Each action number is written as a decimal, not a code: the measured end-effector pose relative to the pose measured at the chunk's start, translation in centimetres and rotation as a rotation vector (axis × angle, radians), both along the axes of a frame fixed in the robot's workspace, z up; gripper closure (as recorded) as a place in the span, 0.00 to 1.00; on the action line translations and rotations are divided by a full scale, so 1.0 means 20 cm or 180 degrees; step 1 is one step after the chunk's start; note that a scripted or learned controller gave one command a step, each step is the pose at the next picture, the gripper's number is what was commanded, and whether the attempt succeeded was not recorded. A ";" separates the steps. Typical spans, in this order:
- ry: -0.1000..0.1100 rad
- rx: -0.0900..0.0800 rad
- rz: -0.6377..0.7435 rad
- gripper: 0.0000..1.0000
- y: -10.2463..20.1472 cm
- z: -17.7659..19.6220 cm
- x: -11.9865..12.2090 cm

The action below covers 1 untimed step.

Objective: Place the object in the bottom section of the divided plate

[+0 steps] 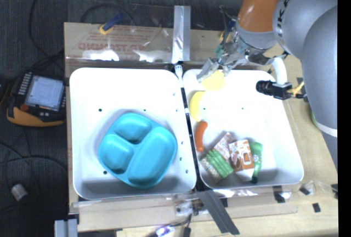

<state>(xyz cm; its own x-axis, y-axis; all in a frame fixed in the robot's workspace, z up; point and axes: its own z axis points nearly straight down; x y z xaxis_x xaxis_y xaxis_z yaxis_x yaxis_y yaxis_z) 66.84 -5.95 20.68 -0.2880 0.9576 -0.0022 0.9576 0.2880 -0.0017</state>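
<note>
The tool (215, 69) hangs over the top edge of the right bin (285, 137) with its fingers spread apart and a yellow lemon (214, 82) right under them, not clearly pinched, while the blue divided plate (138, 147) sits in the left bin (88, 120).

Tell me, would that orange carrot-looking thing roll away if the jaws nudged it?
Probably a little. The carrot looks long and rounded, so it may roll sideways, though the bin wall right beside it should stop it. Its smooth, glossy skin suggests rigid plastic, likely light and somewhat slippery to pinch.
</note>
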 end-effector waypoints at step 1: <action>0.0002 -0.0004 0.0004 1.00 0.00 0.04 0.00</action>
<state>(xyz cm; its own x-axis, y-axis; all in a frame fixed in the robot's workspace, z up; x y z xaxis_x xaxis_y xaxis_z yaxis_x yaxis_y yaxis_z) 66.86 -5.88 21.54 -0.2892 0.9573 -0.0032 0.9573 0.2892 -0.0026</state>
